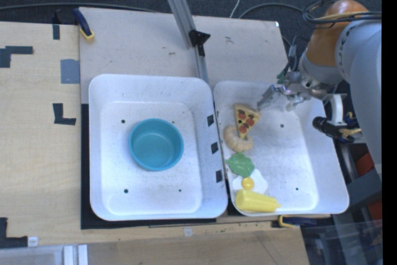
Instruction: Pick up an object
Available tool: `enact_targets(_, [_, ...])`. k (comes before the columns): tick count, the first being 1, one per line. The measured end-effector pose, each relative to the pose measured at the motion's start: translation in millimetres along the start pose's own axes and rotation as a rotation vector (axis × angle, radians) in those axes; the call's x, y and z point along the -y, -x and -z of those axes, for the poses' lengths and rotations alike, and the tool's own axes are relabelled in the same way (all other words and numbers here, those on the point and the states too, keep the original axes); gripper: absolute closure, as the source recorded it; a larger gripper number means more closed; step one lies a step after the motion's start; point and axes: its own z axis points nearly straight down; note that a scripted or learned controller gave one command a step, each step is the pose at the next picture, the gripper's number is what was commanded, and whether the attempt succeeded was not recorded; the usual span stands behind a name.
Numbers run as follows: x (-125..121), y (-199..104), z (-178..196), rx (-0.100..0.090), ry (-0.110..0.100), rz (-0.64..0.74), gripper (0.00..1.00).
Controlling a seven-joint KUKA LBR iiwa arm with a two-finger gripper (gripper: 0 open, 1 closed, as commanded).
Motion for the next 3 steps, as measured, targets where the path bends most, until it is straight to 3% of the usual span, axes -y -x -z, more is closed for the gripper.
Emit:
enact_targets(1, [-3,1,-16,0.004,0.016,0.0,0.0])
enact_targets(2, [-1,-1,-9,0.003,0.008,0.002,1.0])
enact_targets(3, [0,-11,46,0.0,0.011,0.001,1.0])
